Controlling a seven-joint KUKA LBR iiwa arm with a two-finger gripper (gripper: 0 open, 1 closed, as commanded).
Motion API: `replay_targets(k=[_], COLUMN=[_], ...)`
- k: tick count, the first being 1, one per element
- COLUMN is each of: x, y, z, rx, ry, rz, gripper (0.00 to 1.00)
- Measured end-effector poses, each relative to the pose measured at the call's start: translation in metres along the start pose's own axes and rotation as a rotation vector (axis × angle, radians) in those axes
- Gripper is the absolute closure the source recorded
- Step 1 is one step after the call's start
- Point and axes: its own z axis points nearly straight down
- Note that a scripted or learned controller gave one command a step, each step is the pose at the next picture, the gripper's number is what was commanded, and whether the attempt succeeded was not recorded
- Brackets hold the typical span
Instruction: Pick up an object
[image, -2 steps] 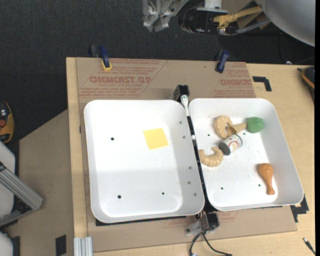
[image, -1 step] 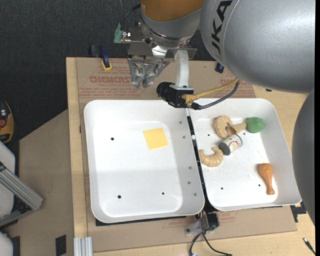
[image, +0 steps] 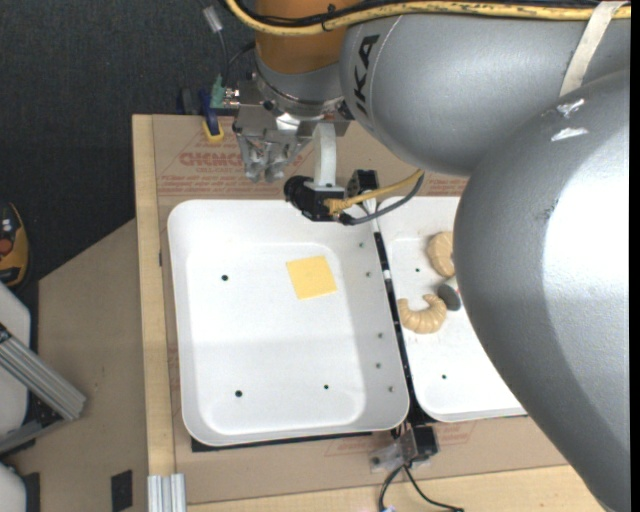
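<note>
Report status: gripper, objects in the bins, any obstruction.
Gripper above the left bin's far rim, nothing seen in it. Yellow square lies flat, untouched. Two tan pieces in right bin. Nothing blocking.

Partial black letters "KA" on the grey arm (image: 470, 90) (faint red print on board (image: 200, 160) unreadable)

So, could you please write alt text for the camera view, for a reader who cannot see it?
A grey robot arm reaches in from the right, its claw above the bench just beyond the far rim of the left white bin, which holds a flat yellow square. The right bin holds two pale curved pieces, partly hidden by the arm.
</note>
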Motion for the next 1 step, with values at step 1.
replay_targets(k=[1], x=[-0.0027], y=[0.0061], z=[-0.1964], rx=[-0.029], ry=[0.009], rz=[-0.004], gripper=[1.0])
